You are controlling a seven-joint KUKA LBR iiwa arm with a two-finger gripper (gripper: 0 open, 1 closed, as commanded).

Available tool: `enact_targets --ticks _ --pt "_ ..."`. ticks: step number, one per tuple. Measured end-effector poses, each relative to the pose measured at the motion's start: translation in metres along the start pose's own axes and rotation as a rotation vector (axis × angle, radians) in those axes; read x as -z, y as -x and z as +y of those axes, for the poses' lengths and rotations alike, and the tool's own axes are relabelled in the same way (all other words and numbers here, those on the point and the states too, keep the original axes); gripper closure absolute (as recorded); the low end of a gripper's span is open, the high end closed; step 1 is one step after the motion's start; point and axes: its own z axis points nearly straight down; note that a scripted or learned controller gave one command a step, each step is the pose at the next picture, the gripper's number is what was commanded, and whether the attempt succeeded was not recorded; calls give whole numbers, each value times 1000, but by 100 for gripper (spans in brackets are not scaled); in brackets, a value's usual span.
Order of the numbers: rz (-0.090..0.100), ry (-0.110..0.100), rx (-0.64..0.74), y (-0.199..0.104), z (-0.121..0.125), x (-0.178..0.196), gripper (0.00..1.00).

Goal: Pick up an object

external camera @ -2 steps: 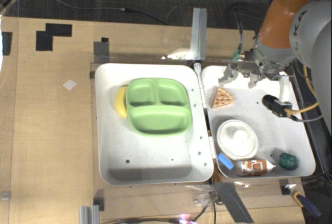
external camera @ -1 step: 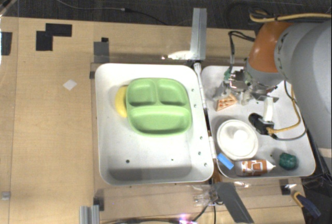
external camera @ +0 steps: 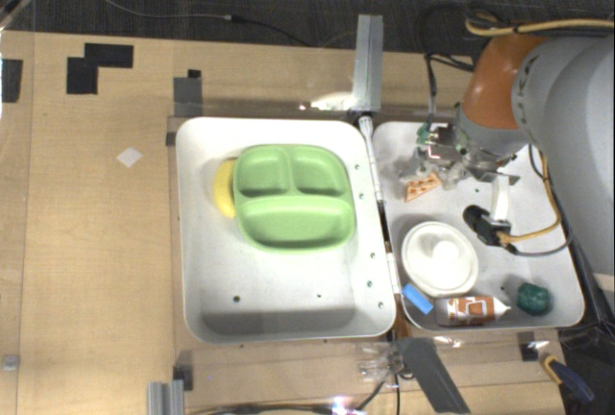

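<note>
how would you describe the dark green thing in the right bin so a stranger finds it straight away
Start at the right-hand shallow white bin and go to its near right corner. There lies a small, rounded dark green object, just right of a brown and white bottle lying on its side. Nothing else in that bin is dark green; the round white bowl is paler and bigger.

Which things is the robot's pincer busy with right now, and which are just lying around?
For the job:
pincer, down in the right bin
orange thing, just beside the pincer

Just lying around:
white bowl
blue thing
brown and white bottle, lying on its side
dark green thing
green divided plate in the left bin
yellow thing, peeking from under the plate
</note>
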Motion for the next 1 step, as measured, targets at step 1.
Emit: enact_targets --ticks 1 --pt "1 -3 -15 -47 -51 103 100"
